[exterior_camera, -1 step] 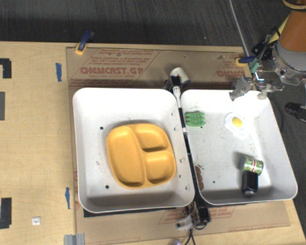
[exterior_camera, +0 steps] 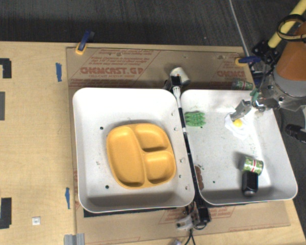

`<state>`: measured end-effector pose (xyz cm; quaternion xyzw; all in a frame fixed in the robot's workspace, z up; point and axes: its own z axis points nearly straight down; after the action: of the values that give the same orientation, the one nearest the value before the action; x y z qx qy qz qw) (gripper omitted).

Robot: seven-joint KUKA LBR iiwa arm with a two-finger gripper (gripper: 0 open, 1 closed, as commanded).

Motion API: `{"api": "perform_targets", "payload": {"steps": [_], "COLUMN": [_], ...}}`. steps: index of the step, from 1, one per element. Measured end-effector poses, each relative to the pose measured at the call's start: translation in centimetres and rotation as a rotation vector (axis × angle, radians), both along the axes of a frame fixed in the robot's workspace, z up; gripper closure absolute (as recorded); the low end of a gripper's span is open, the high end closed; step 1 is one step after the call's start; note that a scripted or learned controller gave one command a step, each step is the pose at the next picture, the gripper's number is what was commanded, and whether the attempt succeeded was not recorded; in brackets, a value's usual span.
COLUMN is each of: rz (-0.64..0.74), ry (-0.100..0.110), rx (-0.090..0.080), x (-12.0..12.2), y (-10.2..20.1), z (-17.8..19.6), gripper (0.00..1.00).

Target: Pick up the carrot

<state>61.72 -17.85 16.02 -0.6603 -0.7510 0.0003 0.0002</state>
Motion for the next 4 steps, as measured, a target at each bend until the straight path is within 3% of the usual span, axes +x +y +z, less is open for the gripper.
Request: {"api": "perform_targets", "payload": {"steps": [1,2,3,4], "rz": [0.0,-0.284,-0.415,-0.664], "ry": [-0.004,-0.003,-0.002,0.002], "rx": [-0.001,-0.001,-0.001,0.0], "x": [0.1,-4.1,-2.0,-2.9], "y": [0.0,0.4,-2.0,-1.6], "z": [1.1,8.4,13.5,13.1], "gripper": [1.0,1.0,1.0,1.0]}}
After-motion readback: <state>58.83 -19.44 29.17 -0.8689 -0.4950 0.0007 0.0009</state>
